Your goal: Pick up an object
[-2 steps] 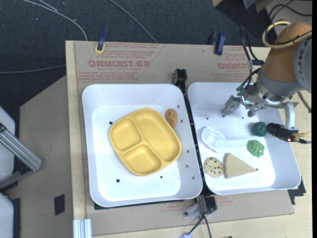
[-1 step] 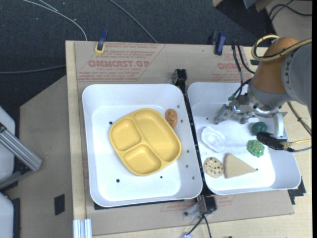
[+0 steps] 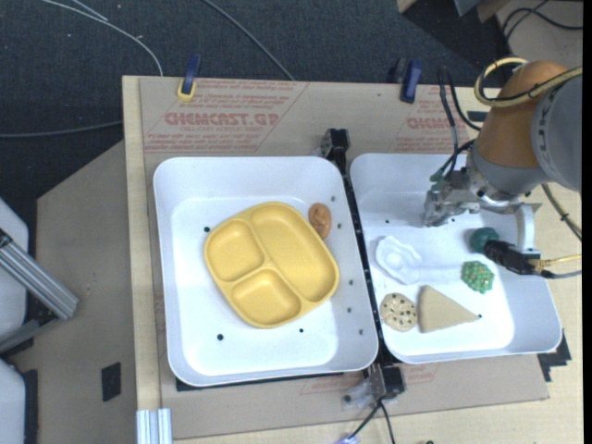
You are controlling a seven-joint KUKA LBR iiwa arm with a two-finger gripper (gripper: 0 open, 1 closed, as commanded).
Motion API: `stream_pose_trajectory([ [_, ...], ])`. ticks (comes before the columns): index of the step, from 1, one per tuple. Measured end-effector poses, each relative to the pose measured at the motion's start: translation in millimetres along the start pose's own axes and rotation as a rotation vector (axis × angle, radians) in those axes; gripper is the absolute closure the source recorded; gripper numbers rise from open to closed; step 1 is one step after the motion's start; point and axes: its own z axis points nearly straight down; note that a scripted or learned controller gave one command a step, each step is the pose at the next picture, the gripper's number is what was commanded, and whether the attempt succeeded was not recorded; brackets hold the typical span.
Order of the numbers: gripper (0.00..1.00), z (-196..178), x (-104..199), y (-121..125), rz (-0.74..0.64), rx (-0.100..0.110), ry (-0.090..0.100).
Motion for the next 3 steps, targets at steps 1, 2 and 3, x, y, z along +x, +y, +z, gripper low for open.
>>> stream_pose_trajectory([
  [1,1.00,-48,-2,-8,0.001,-0.004,-0.002],
  [2,1.00,-100,4,-14,-0.001,-0.005,-0.002],
  [3,1.00,-128,4,-13,-0.001,-0.004,-0.002],
])
